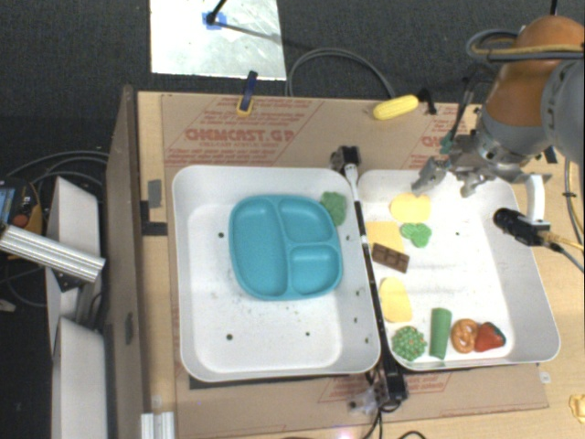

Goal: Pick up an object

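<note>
Two bins [210, 355] sit on cardboard [274, 135] printed "CHEMCAST"; hand [448, 179] spread wide, holding nothing.

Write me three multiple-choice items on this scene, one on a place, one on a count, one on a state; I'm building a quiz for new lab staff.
1. Where does the blue tray lie?
A. In the left bin
B. In the right bin
C. On the cardboard outside the bins

2. How many compartments does the blue tray have?
A. One
B. Three
C. Six

3. What is the gripper doing?
A. Lifting the blue tray
B. Hanging over the far edge of the right bin with nothing between its fingers
C. Pressing down on the yellow banana outside the bins

Answers:
1. A, the tray sits in the middle of the left bin.
2. B, its ridges mark off three sections.
3. B, the fingers are spread above the right bin near the yellow piece, holding nothing.
</note>
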Motion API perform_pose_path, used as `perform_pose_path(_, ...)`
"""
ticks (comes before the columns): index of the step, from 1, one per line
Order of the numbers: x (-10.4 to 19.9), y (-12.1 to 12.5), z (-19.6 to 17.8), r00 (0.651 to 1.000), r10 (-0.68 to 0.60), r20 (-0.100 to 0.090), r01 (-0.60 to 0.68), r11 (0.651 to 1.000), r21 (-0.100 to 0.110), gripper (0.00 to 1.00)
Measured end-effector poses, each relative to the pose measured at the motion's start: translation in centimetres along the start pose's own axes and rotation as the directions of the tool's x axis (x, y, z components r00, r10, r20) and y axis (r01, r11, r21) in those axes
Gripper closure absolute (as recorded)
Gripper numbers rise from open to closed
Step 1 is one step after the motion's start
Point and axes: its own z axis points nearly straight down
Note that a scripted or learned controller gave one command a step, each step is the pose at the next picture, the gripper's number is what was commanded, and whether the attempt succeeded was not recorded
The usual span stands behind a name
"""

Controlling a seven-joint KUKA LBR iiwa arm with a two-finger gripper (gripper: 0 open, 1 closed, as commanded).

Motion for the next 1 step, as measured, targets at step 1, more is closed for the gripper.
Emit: perform_pose_path(1,-1.84,-0.21,10.34,1.000,0.003,0.000,-0.003,1.000,0.007,0.00)
